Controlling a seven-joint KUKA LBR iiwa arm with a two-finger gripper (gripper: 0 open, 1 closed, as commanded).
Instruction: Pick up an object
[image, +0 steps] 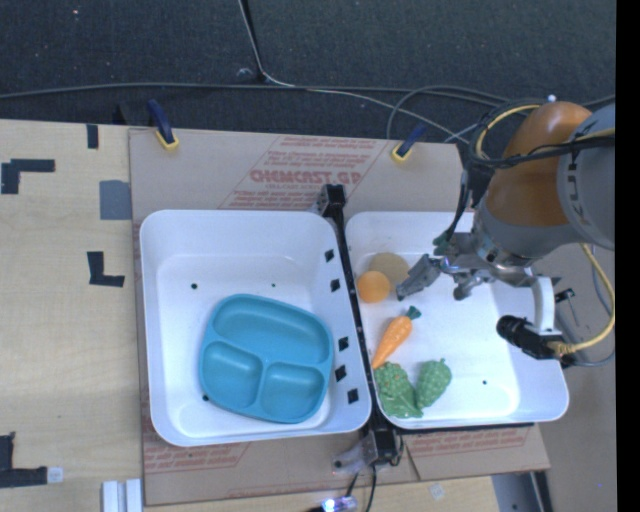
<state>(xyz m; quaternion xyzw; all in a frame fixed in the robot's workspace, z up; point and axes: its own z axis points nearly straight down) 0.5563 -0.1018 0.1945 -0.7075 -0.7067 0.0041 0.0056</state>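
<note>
The right bin holds an orange ball, a toy carrot lying at a slant, and two green leafy vegetables near the front. My gripper hangs over the middle of this bin, its fingers open and spread apart, one finger reaching toward the orange ball and the other to the right. Nothing is between them. The carrot lies just below and left of the gripper.
The left bin holds a blue compartment tray. A black divider runs between the bins. Cables loop above the bench and around the arm at the right. Two clamps hold the cardboard's far edge.
</note>
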